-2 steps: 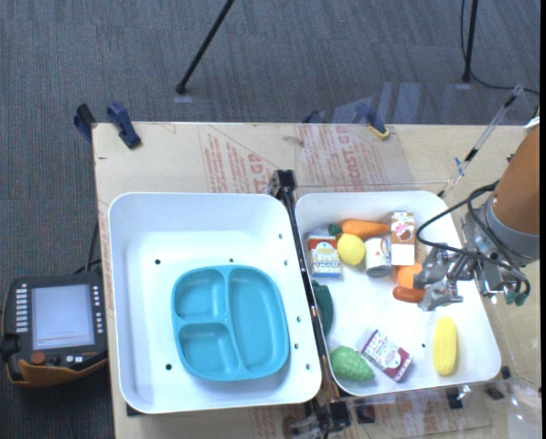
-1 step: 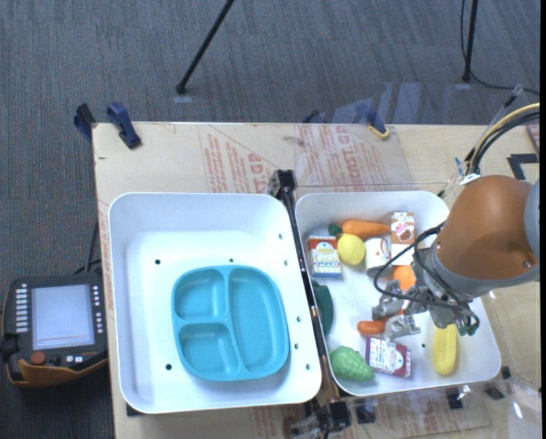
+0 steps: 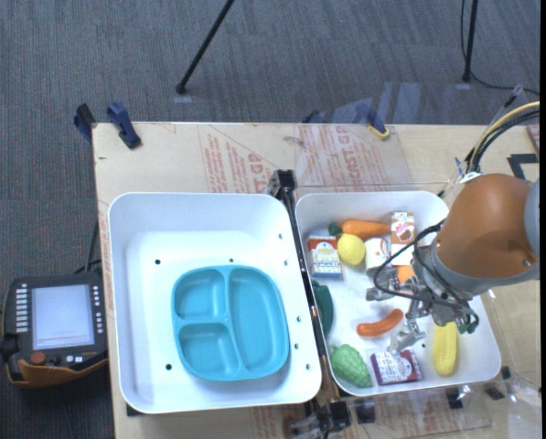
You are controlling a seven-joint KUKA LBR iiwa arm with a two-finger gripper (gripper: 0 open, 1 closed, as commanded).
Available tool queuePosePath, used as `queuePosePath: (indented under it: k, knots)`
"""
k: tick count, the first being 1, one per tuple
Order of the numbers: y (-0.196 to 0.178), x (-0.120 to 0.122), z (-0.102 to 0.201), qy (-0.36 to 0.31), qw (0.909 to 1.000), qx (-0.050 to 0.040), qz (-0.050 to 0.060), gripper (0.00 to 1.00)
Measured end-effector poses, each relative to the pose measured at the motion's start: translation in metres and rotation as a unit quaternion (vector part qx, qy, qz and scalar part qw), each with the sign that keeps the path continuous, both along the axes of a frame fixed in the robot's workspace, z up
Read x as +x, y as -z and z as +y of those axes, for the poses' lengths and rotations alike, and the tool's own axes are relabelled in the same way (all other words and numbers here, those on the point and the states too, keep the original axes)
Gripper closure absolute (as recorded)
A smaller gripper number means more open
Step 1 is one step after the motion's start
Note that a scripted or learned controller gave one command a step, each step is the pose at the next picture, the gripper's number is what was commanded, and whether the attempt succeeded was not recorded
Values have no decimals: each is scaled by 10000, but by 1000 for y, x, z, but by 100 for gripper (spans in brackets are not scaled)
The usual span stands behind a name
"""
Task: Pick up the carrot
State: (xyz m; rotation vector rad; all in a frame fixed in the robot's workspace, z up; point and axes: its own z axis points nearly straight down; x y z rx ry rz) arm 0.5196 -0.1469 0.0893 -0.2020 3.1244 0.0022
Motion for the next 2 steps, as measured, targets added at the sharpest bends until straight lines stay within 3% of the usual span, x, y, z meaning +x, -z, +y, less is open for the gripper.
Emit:
queuePosePath:
  k: [1,2]
  knots:
    - [2,70,-17,2669,9637,9,52,0]
    - [1,39,-29,2777,9606,7,50,0]
